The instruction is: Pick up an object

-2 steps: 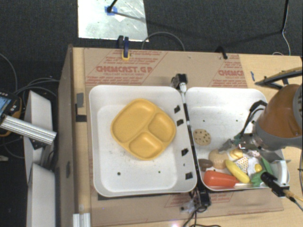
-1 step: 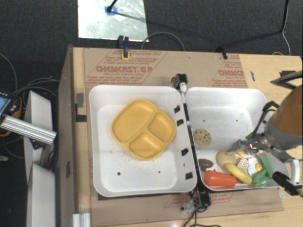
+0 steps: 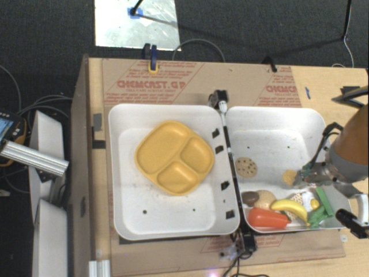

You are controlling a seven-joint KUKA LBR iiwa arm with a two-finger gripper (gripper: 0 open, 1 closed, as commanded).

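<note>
Nothing is seen lifted yet — every object rests on a bin floor, so the pick is judged still to be done. The claw [image 3: 308, 175] is placed low over the right bin [image 3: 277, 126], at about three o'clock in the camera view; whether it is released or clenched cannot be told. A small yellow piece [image 3: 289, 178] lies just beside it at nine o'clock. The banana [image 3: 291, 208], red pepper [image 3: 268, 217] and green piece [image 3: 320, 208] are heaped near it at seven o'clock. The cookie [image 3: 246, 167] lies further off — toward nine o'clock.
</note>
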